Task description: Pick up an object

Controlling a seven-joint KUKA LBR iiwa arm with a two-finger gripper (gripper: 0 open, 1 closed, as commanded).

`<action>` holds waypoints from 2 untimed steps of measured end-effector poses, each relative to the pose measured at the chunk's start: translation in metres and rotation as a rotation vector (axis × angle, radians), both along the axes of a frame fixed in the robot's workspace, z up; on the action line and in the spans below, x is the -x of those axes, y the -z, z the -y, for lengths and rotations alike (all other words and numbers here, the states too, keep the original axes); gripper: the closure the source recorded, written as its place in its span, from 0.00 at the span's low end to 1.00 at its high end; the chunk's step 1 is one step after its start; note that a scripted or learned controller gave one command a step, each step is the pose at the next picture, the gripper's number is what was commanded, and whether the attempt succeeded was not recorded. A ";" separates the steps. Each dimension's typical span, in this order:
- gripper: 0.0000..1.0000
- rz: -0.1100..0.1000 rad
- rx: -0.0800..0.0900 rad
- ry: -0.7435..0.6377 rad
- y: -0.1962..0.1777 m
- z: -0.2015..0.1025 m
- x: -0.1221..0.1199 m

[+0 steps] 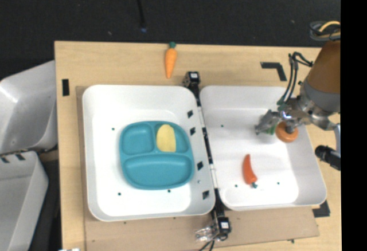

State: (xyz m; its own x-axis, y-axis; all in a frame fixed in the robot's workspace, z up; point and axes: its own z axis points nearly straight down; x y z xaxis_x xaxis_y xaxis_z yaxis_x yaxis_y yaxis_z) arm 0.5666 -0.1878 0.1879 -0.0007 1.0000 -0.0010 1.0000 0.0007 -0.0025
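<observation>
Gripper (279, 125) sits low over the upper right part of the right bin (229, 106), arm coming in from the right with its orange band (325, 67) above the wrist. We see a small round orange object (287, 133) right at the fingertips, touching or just under them; we cannot tell whether the fingers are apart or closed, or whether they actually clamp it.

Counts: two white bins, side by side on the wooden bench (114, 61). Right bin holds two items: the round orange object by the gripper and one red chili pepper (249, 170), lying lower in the bin, apart from the gripper. Left bin (97, 129) holds one teal divided plate (143, 169) with three compartments; one yellow, potato-like piece (166, 138) lies in the upper right compartment. One toy carrot (170, 61) lies on the bench outside the bins, above the left bin's upper edge.

No readable writing or labels anywhere. Black clips (191, 78) sit along the seam between the bins. Nothing blocks the chili pepper.
</observation>
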 end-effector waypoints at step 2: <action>0.00 0.010 0.003 0.002 0.084 0.003 -0.013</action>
